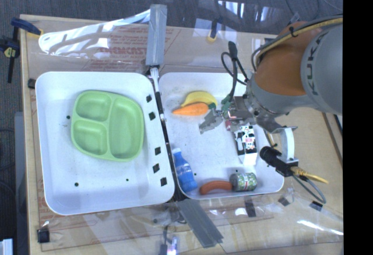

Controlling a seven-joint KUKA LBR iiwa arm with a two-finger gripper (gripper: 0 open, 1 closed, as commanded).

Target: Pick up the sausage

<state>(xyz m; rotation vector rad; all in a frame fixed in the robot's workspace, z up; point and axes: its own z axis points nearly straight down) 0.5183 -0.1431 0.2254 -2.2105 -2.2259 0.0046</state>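
The sausage (214,187), reddish brown and slightly curved, lies along the front wall of the right bin (198,149). It sits between a blue bottle (184,171) and a green can (243,181). My gripper (210,122) hangs over the middle of the right bin, just below an orange carrot (190,109), well back from the sausage. Nothing shows in its grasp.
A yellow banana (200,97) lies behind the carrot. A white and black carton (247,143) rests under the wrist, right of the gripper. The left bin (52,149) holds a green divided plate (108,125). The grey arm covers the right bin's right side.
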